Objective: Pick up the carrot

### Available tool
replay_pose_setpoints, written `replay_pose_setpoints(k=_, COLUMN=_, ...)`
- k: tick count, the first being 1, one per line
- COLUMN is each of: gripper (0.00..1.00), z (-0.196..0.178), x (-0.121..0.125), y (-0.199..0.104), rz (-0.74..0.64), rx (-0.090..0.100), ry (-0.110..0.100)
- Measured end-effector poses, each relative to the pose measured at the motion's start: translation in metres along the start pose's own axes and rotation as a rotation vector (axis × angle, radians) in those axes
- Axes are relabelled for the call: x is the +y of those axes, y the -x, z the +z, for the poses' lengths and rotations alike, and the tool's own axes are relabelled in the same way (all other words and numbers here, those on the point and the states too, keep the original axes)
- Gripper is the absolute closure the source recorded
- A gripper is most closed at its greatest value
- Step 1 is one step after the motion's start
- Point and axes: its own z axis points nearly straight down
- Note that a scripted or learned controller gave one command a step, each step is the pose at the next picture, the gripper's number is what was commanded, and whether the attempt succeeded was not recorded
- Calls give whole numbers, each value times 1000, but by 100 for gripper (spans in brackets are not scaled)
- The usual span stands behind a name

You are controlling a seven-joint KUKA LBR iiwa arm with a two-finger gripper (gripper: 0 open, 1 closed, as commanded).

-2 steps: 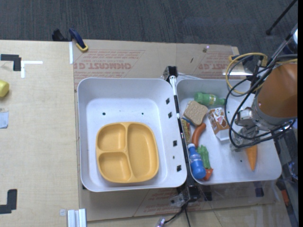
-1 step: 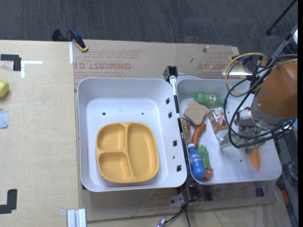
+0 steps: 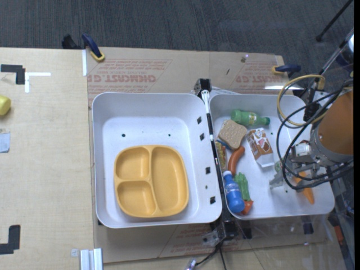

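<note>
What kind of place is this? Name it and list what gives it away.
Probably a robotics lab test bench, not a kitchen. Two white bins sit on cardboard held down by clamps, toy food such as a bread slice and a green bottle fills one, and a cabled robot arm reaches in.

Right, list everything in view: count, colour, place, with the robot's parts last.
Bins: two, white, side by side on the bench.
Divided plate: one, yellow, in the left bin.
Bottle: one, green, top of the right bin.
Bread slice: one, brown, below the green bottle.
Packet: one, white and red, right of the bread.
Sausage: one, red-orange, centre of the right bin.
Blue bottle: one, right bin's lower left.
Carrot: one, orange, right bin's lower right, under the arm.
Arm: one, orange band, over the right bin.
</note>
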Motion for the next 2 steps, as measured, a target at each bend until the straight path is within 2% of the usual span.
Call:
replay_pose_setpoints(k=1, gripper=0, z=5, x=-16, y=3, rz=-301, rx=-5, ry=24)
replay_pose_setpoints(k=2, gripper=100, z=-5, x=-19, y=0, rz=-297, rx=1, ry=17)
